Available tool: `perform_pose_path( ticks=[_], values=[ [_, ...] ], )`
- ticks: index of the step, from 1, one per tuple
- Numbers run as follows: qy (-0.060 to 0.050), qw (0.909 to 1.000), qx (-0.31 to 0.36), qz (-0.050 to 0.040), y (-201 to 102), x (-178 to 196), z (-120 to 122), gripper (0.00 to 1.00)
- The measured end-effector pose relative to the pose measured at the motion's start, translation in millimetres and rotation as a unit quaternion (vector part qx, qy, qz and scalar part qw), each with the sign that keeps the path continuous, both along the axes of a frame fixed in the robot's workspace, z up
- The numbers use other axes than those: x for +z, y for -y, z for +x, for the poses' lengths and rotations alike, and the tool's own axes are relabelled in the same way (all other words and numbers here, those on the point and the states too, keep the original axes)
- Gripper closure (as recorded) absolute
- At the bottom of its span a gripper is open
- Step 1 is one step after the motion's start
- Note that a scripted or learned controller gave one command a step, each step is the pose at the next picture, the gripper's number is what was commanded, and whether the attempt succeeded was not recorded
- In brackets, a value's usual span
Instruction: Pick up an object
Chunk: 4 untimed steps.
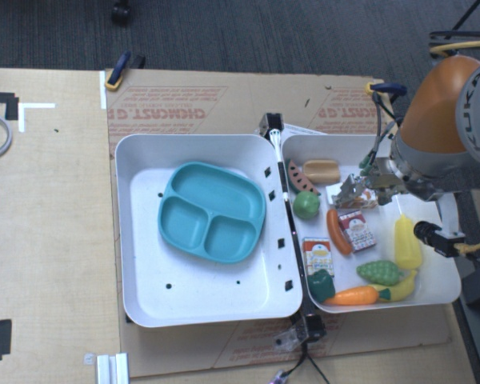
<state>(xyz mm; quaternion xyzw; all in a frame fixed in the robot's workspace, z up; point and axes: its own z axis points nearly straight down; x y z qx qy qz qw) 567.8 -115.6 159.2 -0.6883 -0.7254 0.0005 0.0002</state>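
The right bin point(442, 293) holds toy food: a bread roll point(321, 170), a watermelon slice point(302, 180), a green ball point(306, 206), a red sausage point(338, 230), a small red carton point(358, 234), a second carton point(318, 256), a dark green piece point(321, 284), a carrot point(357, 295), a bumpy green vegetable point(380, 273) and a yellow corn piece point(407, 244). My gripper point(354, 194) hangs low over the bin's middle, just above the red carton and sausage. The wrist hides its fingers.
The left bin point(136, 238) bears a teal divided plate point(211, 212). Both bins rest on cardboard point(184, 102) over a wooden bench. The arm's orange band point(440, 106) and cables sit over the right bin's far right corner.
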Motion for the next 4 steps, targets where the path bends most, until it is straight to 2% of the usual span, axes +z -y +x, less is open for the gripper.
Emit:
perform_pose_path(
  ticks=[1, 2, 3, 4],
  values=[
    [0.007, 0.9892, 0.146, -0.0047, 14, -57, 29, 0.00],
    [0.017, 0.9792, 0.202, -0.0098, -4, -56, -8, 0.00],
    [0.020, 0.9735, 0.228, -0.0094, -3, -55, -30, 0.00],
    [0.021, 0.9743, 0.224, -0.0123, 0, -44, -29, 1.00]
  ],
)
